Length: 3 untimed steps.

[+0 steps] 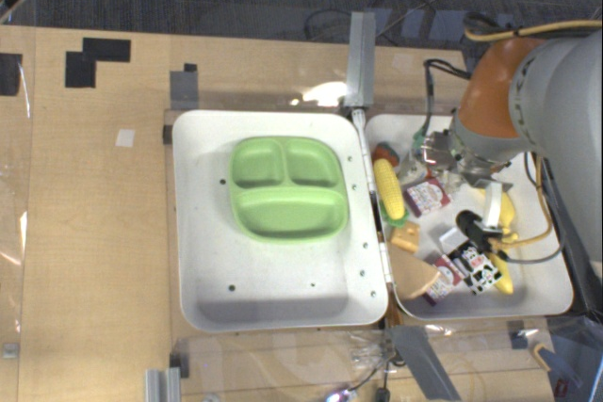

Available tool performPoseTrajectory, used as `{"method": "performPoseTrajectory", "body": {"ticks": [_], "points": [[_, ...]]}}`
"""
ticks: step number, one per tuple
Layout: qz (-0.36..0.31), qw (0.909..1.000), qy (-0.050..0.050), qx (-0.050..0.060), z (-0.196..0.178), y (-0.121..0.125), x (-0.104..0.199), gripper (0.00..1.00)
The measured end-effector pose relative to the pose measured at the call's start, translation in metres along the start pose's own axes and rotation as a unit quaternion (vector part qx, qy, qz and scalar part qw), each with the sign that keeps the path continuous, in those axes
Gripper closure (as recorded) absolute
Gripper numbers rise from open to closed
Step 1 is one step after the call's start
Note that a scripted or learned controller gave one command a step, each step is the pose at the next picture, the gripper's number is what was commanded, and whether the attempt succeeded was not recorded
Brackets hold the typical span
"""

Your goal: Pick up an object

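arm low over the right bin, nothing picked up yet

i've got the gripper (468, 172) down among the clutter in the right bin (556, 301), and from this slant i can't tell how the fingers stand, so i count nothing as held. the pickable things lie close together: a corn cob (387, 188) along the left wall, a small red packet (425, 197) just beside it, a banana (506, 210) to the right, a black-and-white box (480, 270) nearer the front. i'd go for the packet or corn, coming straight down so the fingers straddle one thing alone. room is tight: the wall between bins hugs the corn. the left bin (203, 301) holds a green tray (287, 188) with open floor around it.
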<state>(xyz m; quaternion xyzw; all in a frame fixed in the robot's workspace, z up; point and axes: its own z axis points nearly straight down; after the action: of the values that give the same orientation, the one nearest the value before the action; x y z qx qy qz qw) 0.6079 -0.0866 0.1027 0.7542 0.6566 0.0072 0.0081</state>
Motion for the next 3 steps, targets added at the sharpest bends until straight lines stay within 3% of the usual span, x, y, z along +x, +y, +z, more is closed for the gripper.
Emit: {"method": "performPoseTrajectory", "body": {"ticks": [1, 2, 3], "points": [[-0.001, 1.0000, 0.000, -0.003, -0.013, 0.003, 0.000, 1.00], [-0.198, 0.9801, 0.002, 0.002, 0.011, -0.014, 0.001, 1.00], [-0.149, 0.9888, 0.001, 0.003, 0.013, 0.017, -0.027, 1.00]]}}
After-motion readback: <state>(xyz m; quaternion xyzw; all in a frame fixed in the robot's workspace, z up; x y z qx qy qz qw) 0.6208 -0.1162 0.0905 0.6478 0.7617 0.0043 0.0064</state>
